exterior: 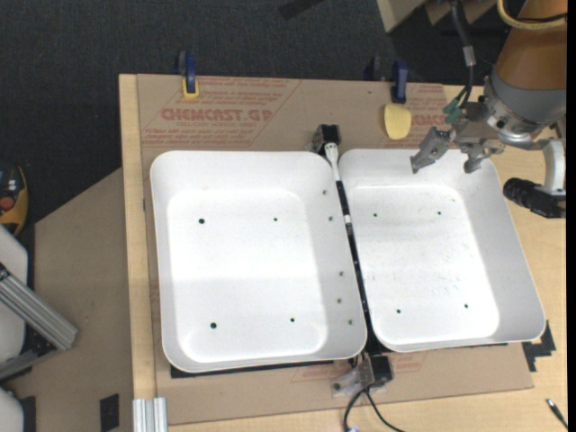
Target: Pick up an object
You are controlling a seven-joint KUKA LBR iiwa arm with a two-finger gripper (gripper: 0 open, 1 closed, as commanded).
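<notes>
My gripper (448, 158) hangs over the far edge of the right bin (504, 268), near its back rim. Its two fingers are spread apart and open, with nothing between them. A small pale yellow object (397, 121) lies on the brown board just beyond the right bin's far left corner, a short way left of the gripper and apart from it. The left bin (171, 241) sits beside the right one.
A black strip (346, 232) runs between the two bins, ending in a black clip (326, 137) at the far end. Two blue-and-yellow clamps (189, 72) (399, 81) hold the board's back edge. Cables trail off the front edge (364, 385).
</notes>
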